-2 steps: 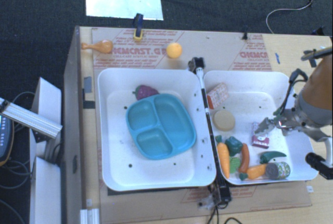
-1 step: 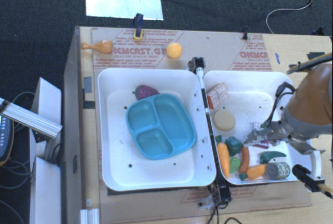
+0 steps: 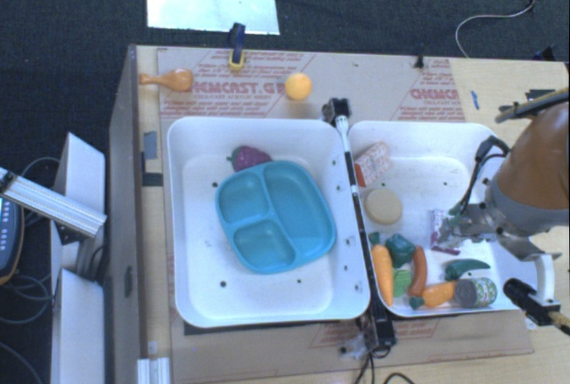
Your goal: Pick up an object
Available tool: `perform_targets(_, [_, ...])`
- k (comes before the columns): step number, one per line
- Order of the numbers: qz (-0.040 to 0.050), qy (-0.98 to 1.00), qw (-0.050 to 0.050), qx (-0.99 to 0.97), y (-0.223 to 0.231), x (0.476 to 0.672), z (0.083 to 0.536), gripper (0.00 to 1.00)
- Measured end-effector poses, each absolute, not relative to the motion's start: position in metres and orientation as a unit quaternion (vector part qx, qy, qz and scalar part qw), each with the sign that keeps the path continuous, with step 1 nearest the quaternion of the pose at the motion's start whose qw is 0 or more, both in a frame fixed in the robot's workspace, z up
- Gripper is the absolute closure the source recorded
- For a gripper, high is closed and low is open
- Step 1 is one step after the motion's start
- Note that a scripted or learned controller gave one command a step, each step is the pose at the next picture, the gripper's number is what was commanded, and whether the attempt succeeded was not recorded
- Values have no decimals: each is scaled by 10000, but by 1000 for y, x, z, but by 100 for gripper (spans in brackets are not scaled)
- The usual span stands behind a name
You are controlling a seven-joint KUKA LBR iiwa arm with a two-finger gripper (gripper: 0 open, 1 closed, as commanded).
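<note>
Two white bins side by side: left bin (image 3: pixel 200 195) with blue tray (image 3: pixel 274 215); end effector (image 3: pixel 459 226) (finger state unclear) over right bin (image 3: pixel 427 168), toys crowding its near edge.

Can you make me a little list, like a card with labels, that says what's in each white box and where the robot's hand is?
left bin: blue divided plate, purple toy behind it
right bin: toy carrot, round beige piece, small can, other toy foods
gripper: low over the right bin's right side
outside bins: orange ball on the bench
</note>
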State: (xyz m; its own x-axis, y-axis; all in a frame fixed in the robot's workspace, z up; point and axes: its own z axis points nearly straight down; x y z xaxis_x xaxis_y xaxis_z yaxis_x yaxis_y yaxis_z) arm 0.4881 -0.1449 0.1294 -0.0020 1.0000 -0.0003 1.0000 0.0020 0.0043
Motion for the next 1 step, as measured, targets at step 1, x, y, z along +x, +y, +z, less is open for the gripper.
perform_targets(1, [6,7072,21,7070,-189,490,197,100])
